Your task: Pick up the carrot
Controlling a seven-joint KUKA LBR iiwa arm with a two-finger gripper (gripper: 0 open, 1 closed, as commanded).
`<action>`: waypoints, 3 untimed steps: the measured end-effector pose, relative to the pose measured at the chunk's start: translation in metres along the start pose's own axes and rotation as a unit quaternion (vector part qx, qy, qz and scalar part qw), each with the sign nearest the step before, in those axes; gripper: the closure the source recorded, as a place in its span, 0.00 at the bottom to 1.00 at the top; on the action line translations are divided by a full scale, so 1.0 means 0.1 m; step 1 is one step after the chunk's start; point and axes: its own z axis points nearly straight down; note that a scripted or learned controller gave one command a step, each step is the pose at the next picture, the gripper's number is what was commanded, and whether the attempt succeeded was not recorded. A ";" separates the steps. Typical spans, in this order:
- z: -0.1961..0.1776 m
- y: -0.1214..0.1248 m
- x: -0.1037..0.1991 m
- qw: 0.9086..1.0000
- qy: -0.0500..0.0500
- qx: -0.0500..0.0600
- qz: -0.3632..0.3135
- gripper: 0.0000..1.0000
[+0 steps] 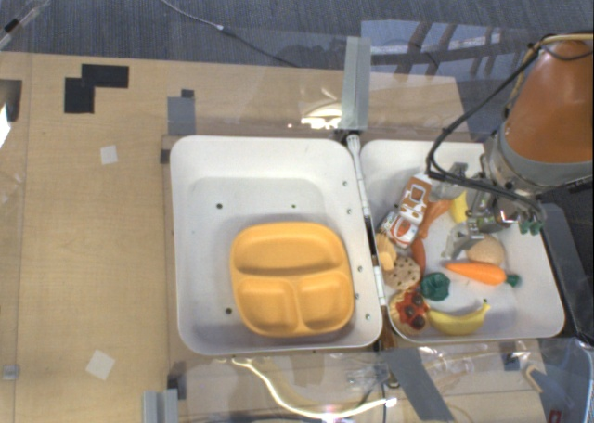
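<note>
The carrot is orange with a green tip at its right end. It lies flat in the right bin, towards the bin's right side. My gripper hangs just above and behind the carrot, over a beige round item, under the grey wrist with the orange band. Nothing shows in its grasp.
A banana, a green toy, a red item, a cookie and an orange-white toy crowd the right bin's left half. A yellow divided tray sits in the left bin.
</note>
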 end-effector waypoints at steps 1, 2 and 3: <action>1.29 -0.53 0.16 0.999 -0.005 0.001 0.039 0.00; 1.17 -0.51 0.14 0.999 -0.007 0.002 0.036 1.00; 0.64 -0.52 0.18 0.984 -0.002 0.001 -0.179 1.00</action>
